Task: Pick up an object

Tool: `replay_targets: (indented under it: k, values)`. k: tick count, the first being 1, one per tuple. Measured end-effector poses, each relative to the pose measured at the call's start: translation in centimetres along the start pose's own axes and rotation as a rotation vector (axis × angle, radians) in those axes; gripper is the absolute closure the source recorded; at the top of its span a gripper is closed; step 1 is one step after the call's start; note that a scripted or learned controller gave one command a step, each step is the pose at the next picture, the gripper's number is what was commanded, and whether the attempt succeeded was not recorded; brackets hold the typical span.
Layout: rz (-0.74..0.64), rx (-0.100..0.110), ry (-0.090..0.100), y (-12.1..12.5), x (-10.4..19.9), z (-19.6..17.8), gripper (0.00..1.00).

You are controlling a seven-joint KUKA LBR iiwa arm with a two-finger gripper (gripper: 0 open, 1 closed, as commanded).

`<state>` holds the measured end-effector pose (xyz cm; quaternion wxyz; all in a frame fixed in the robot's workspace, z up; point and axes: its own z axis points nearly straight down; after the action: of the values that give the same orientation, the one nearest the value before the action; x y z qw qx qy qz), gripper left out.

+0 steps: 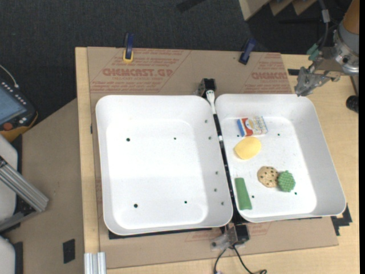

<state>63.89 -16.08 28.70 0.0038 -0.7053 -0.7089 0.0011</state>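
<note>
1. The gripper (306,84) hangs at the upper right of the camera view, above the far right corner of the right bin (319,127), over the cardboard sheet (171,64) just outside the bin's rim. The grey wrist above it reaches in from the right edge.
2. Whether the claw is wide or narrow cannot be told; it is small and dark against the cardboard, and no object shows in it.
3. All the loose objects lie in the right bin, nearer the camera and to the left of the claw, well apart from it.
4. Closest to the claw is a small white packet with red and blue print (252,126), lying flat in the bin's far half.
5. Just in front of the packet sits a yellow, rounded, lemon-like object (247,149), near it but apart.
6. Nearer still to the camera, a brown speckled cookie (266,176) lies touching or almost touching a green bumpy object (286,181) on its right.
7. A green rectangular bar (243,193) lies lengthwise along the bin's left wall, near the front edge, farthest from the claw.
8. The left bin (114,170) stands beside the right one, their rims meeting along the middle.
</note>
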Motion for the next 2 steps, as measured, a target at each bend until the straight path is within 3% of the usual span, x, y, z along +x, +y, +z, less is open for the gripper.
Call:
replay_targets:
  k: [1, 2]
  values:
    - [0.012, -0.006, -0.006, -6.3, -5.6, -2.2, 1.00]
    - [0.010, -0.008, -0.005, -14.4, -6.4, -5.6, 1.00]
